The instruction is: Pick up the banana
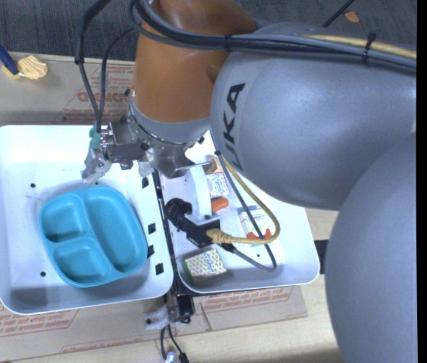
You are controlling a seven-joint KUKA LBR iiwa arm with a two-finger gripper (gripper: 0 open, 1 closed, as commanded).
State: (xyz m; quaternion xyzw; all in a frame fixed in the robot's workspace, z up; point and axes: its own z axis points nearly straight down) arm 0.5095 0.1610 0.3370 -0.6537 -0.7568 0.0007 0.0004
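Pincer (pixel 104 157): silvery, centre-left of frame, over the upper part of the left bin (pixel 1 203), just above the far edge of a blue tray (pixel 92 237). Apart or together: cannot tell from this angle.

Banana: neither its look nor its place can be told. The arm's bulk covers the upper part of the right bin (pixel 304 257).

Left bin: shallow, white, left half of frame. Holds the blue tray, which lies flat and has three compartments. The tray sits in the bin's lower middle, its right edge close to the wall beside the right bin.

Right bin: white, lower centre, partly under the arm.
- Checkered packet (pixel 204 263) near the lower rim.
- White printed packet (pixel 253 219) further right, near the arm's edge.
- Small orange-red item (pixel 219 203) above the checkered packet.
- Another printed packet (pixel 215 181) just above that, its upper end under the arm.

Arm (pixel 319 127): a large grey link with dark lettering fills the right and upper right. The orange band (pixel 179 51) is at top centre with black cables looped over it. The wrist slants down and to the left, ending at the pincer.

Desk (pixel 259 301): brown cardboard with red print under both bins. In the upper left corner, outside the bins, a pale yellow lump (pixel 33 68) touches a blue strip (pixel 1 54). What they are is unclear.
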